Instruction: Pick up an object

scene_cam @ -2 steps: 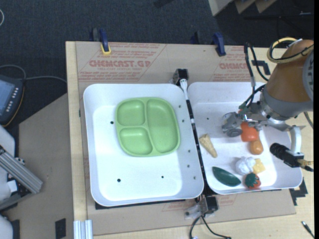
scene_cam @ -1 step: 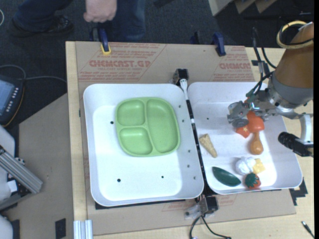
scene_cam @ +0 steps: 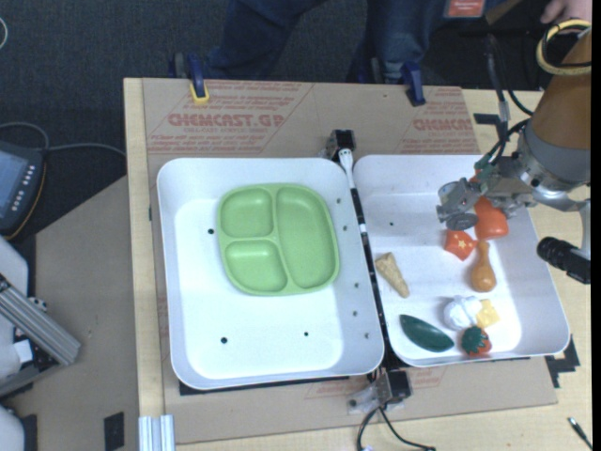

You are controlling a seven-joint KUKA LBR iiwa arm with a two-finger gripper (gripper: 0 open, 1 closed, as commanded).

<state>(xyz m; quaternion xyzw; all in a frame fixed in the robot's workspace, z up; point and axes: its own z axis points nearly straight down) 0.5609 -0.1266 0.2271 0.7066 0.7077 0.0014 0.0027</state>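
So the end effector (scene_cam: 457, 207) is down in the right bin (scene_cam: 413, 181), near its far right side, just beside some orange-red pieces (scene_cam: 490, 222); can't tell its state; the orange pear-shaped thing (scene_cam: 483, 269) lies just below them, long axis running near-to-far, narrow neck pointing away from the camera; green divided plate (scene_cam: 279, 238) sits in the left bin (scene_cam: 188, 280).

Brown board bench (scene_cam: 300, 111), two white bins (scene_cam: 188, 280) side by side
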